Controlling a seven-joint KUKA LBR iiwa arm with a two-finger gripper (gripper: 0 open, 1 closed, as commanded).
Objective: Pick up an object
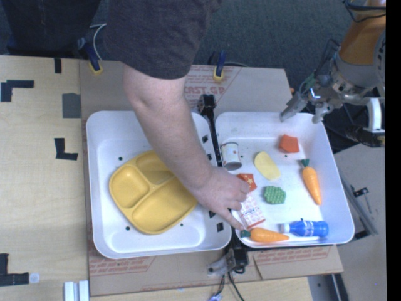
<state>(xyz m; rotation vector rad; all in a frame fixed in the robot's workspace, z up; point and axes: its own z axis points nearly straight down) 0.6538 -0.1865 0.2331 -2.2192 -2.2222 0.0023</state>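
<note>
Spreading open with nothing between them, the jaws point(302, 108) hanging at the two o'clock edge of the right bin point(338, 187), just over its far rim, apart from every object. Lying nearest, toward seven o'clock from the jaws, an orange block point(289, 143); further along that line, a yellow oval piece point(267, 165) and a small metal can point(230, 155) tipped on its side. Resting at six o'clock from the jaws, a toy carrot point(311, 184), with a green knobbly piece point(274, 195) beside it at its nine o'clock. Sitting along the near rim, a blue and white bottle point(305, 229) and a second carrot point(268, 235). Reaching in from eleven o'clock, a person's hand point(222, 193) touching a red and white packet point(252, 214). Filling the left bin point(100, 168) at nine o'clock, a yellow divided plate point(149, 191). Carrying both bins, the wooden surface point(37, 187).
</note>
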